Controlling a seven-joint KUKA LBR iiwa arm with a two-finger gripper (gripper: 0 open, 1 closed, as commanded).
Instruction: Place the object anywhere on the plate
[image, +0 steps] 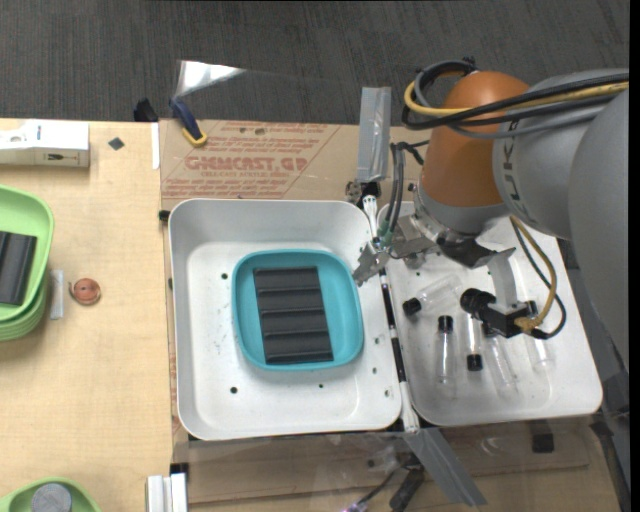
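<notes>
Clear tubes (445, 345) lie right of the pincer (368, 262)

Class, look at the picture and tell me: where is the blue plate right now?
In the camera view, the blue plate sits in the middle of the left white bin, with a dark ridged block lying on it. The tool is by the plate's upper right corner.

Teal plate (246, 330) with dark ribbed insert (292, 314), white bins (195, 395), orange wrist band (470, 140)
</notes>
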